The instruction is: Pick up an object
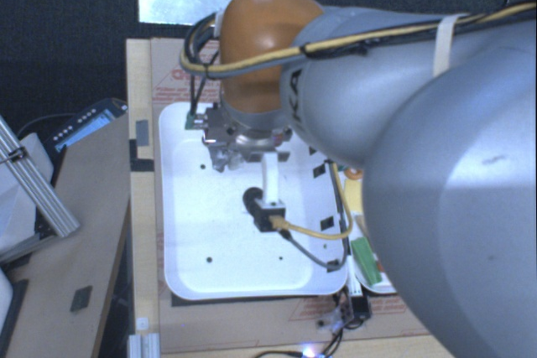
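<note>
Green oblong piece, plastic by the look of it, lay in the shallow white bin on the camera view's right, close to that bin's near-left corner. A pale yellow rounded thing sat just above it in the view. My own grey arm covered the rest of that bin, so I could not say what else it held. My gripper hung over the other shallow white bin, toward its far half, pointing down below the orange band. Whether it was open or closed I could not tell, and nothing showed clamped in it. The floor beneath me was bare white with a few small dark dots, which I judged to be holes or marks and not things to lift. The green piece sat away from my gripper toward the view's right and lower edge, across the walls where the two bins meet. Its long axis seemed to run roughly top to bottom in the view, though little of it showed. By my judgement the grasp had not begun. The next move would call for a shift across that divide, then a closing across the piece's narrow width.
</note>
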`<state>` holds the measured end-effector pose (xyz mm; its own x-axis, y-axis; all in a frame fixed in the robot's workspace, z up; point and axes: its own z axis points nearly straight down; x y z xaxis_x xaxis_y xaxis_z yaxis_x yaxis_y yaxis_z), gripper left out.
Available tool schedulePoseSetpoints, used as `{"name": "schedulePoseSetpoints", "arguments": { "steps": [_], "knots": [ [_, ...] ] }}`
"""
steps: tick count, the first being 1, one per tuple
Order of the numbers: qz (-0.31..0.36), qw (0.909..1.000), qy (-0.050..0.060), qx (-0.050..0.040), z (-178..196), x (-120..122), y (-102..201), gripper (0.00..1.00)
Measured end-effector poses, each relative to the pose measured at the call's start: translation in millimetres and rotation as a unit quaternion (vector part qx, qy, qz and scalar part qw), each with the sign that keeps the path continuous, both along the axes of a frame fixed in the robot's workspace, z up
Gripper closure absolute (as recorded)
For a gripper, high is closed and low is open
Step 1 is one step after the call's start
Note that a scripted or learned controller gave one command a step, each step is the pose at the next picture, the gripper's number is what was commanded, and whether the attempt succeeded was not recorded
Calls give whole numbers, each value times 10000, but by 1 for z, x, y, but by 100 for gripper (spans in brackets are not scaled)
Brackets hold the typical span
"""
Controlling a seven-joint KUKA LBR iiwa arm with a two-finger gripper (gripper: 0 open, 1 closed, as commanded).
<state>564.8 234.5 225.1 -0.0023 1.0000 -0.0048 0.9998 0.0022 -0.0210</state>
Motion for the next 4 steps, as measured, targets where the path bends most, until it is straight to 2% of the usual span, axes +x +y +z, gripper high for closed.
{"name": "schedulePoseSetpoints", "arguments": {
  "steps": [1, 2, 3, 4],
  "knots": [
    [12, 9999, -122, 38, 57, -19, 0, 100],
    [-1, 9998, -205, 65, 320, -79, -77, 100],
    [26, 10000, -68, 12, 199, -69, -44, 100],
    [27, 9999, -141, 35, 221, 13, -5, 100]
  ]
}}
